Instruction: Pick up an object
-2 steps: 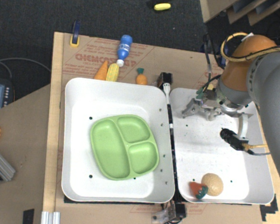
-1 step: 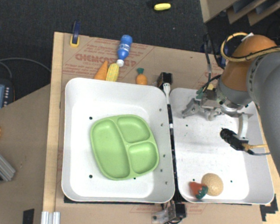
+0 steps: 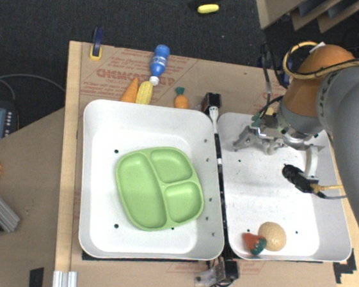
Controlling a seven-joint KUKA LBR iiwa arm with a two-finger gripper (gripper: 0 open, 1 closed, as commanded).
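Arm over the far end of the right bin, nothing between its fingers.

From my seat I see the gripper (image 3: 257,142) low over the right bin (image 3: 328,250) at about 11 o'clock of that bin, its fingers (image 3: 241,142) spread apart with only bare white floor between them. The objects to pick lie well apart from it, at the bin's 6 o'clock: a tan roundish object (image 3: 272,236) touching a small red and green toy (image 3: 255,243). In the left bin (image 3: 105,121) a green divided plate (image 3: 160,187) sits near the middle. On the worktop (image 3: 68,159) beyond the bins, at 12 o'clock, lie a blue and white bottle (image 3: 158,62), a corn cob (image 3: 145,92) and a small carrot (image 3: 181,99).
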